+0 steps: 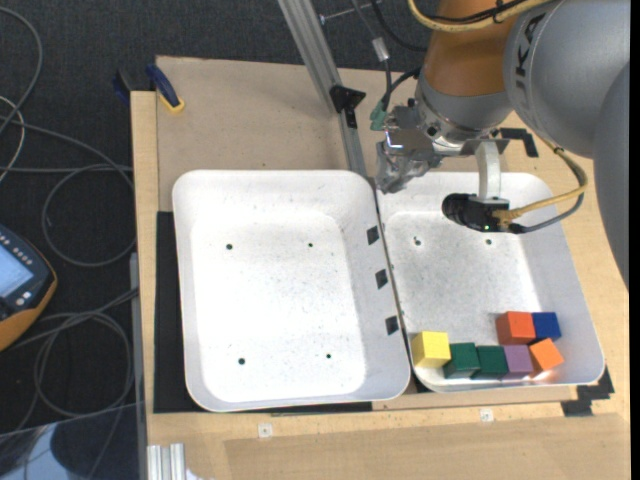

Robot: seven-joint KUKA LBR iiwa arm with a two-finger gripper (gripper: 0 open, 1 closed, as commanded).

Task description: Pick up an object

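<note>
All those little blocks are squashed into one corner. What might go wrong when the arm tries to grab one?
Three likely troubles:
1. The blocks sit packed against each other, so fingers may find no gap and push neighbours instead.
2. They lie against the right bin's near wall, which could block the gripper or make it scrape the rim.
3. The gripper hangs at the far edge, by the divide between the bins, so it has a long way to go, with a black device hanging nearby.

We see black cables [60, 183] on dark carpet far left of the pincer [398, 173], and a handheld controller [20, 283] there too.
</note>
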